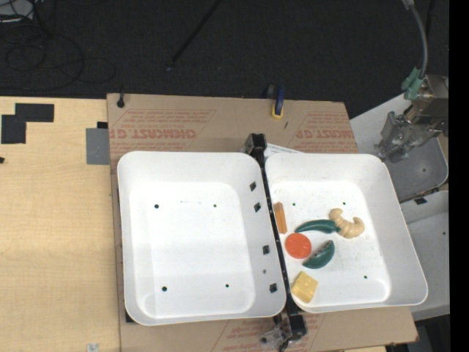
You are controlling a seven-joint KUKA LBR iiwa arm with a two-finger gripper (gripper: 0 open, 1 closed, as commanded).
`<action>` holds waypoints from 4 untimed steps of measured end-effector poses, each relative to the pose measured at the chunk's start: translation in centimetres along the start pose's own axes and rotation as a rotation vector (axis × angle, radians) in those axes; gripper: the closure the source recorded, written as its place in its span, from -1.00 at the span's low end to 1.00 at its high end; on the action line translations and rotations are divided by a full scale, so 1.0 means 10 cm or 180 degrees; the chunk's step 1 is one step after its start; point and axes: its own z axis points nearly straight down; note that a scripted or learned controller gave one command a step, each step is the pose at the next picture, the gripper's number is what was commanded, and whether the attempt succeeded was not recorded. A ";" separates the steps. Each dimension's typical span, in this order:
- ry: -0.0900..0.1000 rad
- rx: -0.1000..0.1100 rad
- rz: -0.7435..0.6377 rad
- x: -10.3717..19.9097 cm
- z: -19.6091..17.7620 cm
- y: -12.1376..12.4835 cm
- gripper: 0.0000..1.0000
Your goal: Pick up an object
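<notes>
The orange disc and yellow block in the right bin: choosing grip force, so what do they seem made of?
Orange disc: likely smooth plastic, going by its even, saturated colour. Yellow block: matte, pale, soft-edged, perhaps foam or sponge; the view leaves it open.

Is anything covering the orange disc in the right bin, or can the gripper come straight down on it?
Nothing lies on the orange disc. A teal piece presses against its right side, another teal piece sits just above; fingers may hit either.

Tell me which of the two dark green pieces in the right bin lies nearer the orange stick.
The upper green piece, the long thin curved one abutting the tan croissant-shaped piece. The lower green piece is stubbier and sits right of the red disc, farther from the orange stick.
</notes>
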 end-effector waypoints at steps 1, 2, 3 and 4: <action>-0.0005 0.0034 0.0007 0.57 1.07 0.14 1.00; -0.0007 -0.0045 0.0026 0.47 0.01 0.78 1.00; -0.0002 0.0006 0.0000 1.14 0.16 0.58 1.00; -0.0018 0.0054 0.0014 1.54 1.84 0.99 1.00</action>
